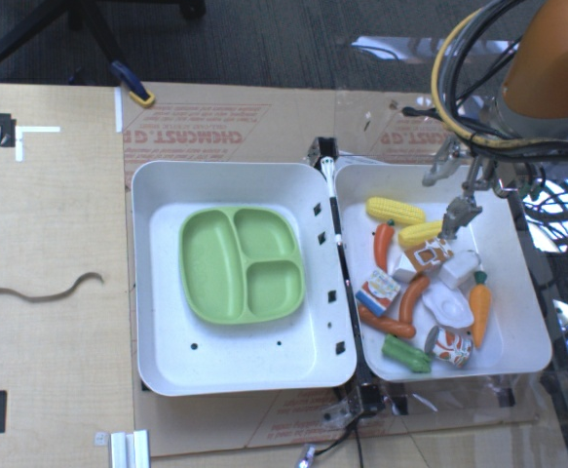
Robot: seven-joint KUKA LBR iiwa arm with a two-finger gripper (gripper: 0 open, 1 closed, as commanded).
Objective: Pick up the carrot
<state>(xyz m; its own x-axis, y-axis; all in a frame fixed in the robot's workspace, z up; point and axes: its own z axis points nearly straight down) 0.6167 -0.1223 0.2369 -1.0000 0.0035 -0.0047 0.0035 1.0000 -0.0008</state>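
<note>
Orange and tapering, the carrot lies in the right bin, toward the lower right of the frame, close to that bin's right wall. Its green top points up the frame and its narrow tip points down, so the long axis runs nearly top to bottom in the picture, with a slight lean. It rests just beside a white packet on its left, and a small printed cup sits just below and left of its tip.

From the upper right corner the grey arm reaches in, its orange band large in the frame and a bundle of cables looping round it. The gripper hangs over the upper middle of the right bin, above a yellow corn cob and a small orange carton. Whether the jaws stand apart or together I cannot tell at this slant; nothing shows between them.

So the carrot lies down the frame and a little to the right of the gripper, with the carton and the white packet between the two. My judgement is that the pick has not begun: the gripper needs to travel toward the lower right and close across the carrot's width, that is, left to right in the picture. The nearby bin wall and the packet leave little room on either side.

The left bin holds a green divided plate.
</note>
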